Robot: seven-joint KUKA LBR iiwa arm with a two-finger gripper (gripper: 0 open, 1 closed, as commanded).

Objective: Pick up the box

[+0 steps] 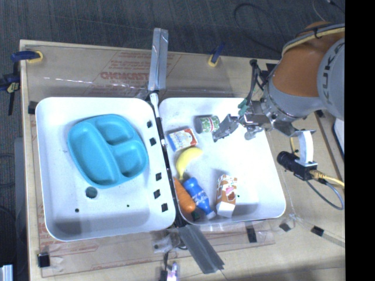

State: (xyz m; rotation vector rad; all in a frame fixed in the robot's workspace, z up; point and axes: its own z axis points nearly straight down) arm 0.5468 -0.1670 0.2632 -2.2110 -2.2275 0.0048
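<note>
Dark carpet surrounds the pale worktop (88,57), which carries two shallow white bins side by side. From where I stand, the left bin (53,215) holds a blue divided tray (108,149). The right bin (266,186) is busier: a small box (226,195) with a brown and white print stands near the front wall, next to a blue bottle (197,196) and an orange carrot (184,198). Further back lie a yellow banana (187,158), a white packet (181,138) with red print and a green can (207,123). The gripper (234,126) hovers over the back of the right bin, well apart from the box, its fingers (222,130) spread and grasping nothing.
</note>
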